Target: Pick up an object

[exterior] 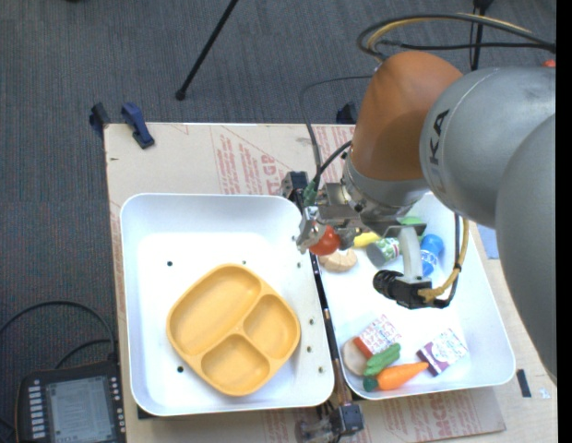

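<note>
1. Red and round, a small tomato-like toy sits at the gripper, above the inner edge of the right bin; the fingers appear clenched on it.
2. Just below it lies a pale tan disc.
3. Beside that are a yellow piece, a green-labelled item and a blue bottle.
4. Nearer the right bin's front edge lie a red-and-white carton, a carrot, a green vegetable and a purple-and-white packet.
5. In the left bin rests a yellow divided plate.
6. Both bins stand on a cardboard-covered surface.
</note>
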